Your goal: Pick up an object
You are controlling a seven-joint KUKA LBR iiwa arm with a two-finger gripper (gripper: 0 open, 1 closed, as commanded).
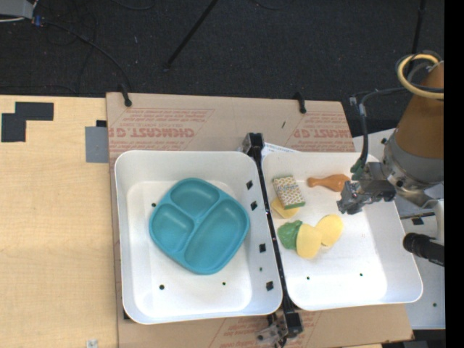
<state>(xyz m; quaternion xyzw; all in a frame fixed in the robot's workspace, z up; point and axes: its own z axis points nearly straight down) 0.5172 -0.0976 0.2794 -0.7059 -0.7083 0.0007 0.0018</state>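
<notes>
While the gripper hovers, its state unclear, the orange drumstick lies just beside

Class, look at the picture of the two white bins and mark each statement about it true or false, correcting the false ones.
1. The teal divided plate lies in the left bin. True.
2. The orange piece sits on the teal divided plate. False: it lies in the right bin, near the gripper.
3. The green piece touches the yellow pieces. True.
4. The patterned block lies outside both bins. False: it is in the right bin.
5. The gripper hangs over the left bin. False: it is over the right bin.
</notes>
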